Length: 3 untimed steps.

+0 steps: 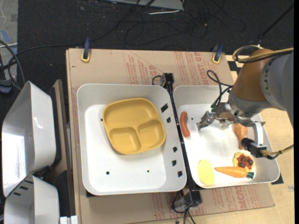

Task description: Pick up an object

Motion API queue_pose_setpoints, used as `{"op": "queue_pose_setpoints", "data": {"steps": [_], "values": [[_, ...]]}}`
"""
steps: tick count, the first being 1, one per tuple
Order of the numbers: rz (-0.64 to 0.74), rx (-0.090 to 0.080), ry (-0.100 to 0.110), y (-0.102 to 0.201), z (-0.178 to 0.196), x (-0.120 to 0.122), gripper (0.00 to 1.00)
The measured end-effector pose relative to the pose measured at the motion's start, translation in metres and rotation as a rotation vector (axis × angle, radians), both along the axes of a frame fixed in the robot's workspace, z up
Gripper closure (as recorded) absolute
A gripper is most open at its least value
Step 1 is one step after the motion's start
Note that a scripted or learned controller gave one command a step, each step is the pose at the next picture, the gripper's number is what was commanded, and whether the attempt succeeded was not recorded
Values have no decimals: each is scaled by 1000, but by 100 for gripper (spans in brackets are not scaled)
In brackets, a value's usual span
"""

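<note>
My gripper (204, 122) hangs low over the upper middle of the right bin (201, 93), reaching in from the right under the grey arm with its orange band (250, 80). A red-orange sausage (185, 124) lies just left of the gripper, close to the bin's left wall and apart from it. An orange piece (240, 132) lies partly under the wrist. Along the bin's front lie a pale yellow oval piece (206, 171), a carrot (231, 172) and a small pizza-like piece (244, 160). I see nothing held in the gripper.
The left bin (91, 139) holds a yellow plate with three compartments (134, 125). Black clips run along the wall between the bins (175, 139). White tubs (25, 139) stand off the bench at the left. Cables trail across the dark floor behind.
</note>
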<state>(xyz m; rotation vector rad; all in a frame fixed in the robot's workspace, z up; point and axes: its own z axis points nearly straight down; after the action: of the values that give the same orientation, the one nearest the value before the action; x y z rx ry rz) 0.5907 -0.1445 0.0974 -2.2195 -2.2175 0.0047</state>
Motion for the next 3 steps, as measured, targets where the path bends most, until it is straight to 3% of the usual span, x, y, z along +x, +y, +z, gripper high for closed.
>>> {"op": "queue_pose_setpoints", "data": {"steps": [1, 3], "values": [[0, -1, -6, 0, 14, 2, 100], [3, -3, -11, -8, 125, 2, 100]]}}
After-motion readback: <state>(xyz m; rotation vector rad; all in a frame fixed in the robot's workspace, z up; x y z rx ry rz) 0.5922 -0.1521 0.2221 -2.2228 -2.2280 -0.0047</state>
